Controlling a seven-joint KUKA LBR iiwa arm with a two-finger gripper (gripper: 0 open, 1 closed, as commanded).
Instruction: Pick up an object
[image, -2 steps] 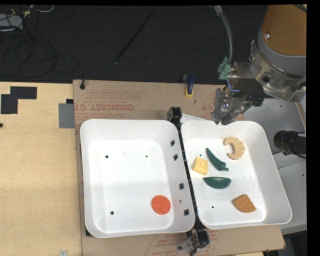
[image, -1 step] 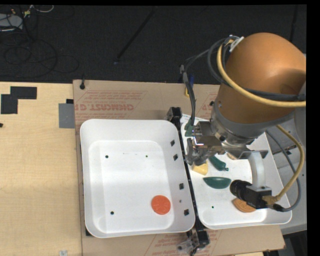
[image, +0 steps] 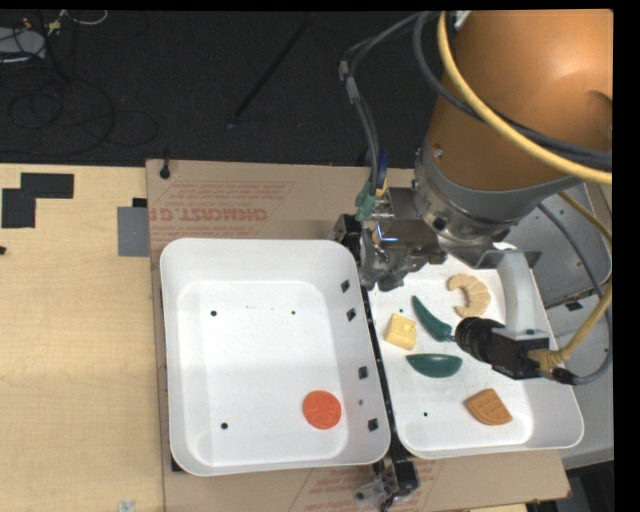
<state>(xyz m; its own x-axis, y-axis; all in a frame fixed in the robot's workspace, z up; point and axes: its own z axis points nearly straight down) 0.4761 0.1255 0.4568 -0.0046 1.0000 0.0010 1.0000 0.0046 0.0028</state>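
I could not tell from my screen whether the fingers (image: 392, 268) were released or clenched, as they sat dark at the right bin's (image: 560, 435) far-left corner. The nearest candidate, a yellow wedge (image: 401, 332) by that bin's left wall, looked light and stiff, best pinched across its flat sides. That bin also held two dark green pieces (image: 434, 364), a pale curl (image: 470, 293) and a tan wedge (image: 488, 407), while the left bin (image: 180, 300) held an orange disc (image: 322, 410) near its front-right corner.
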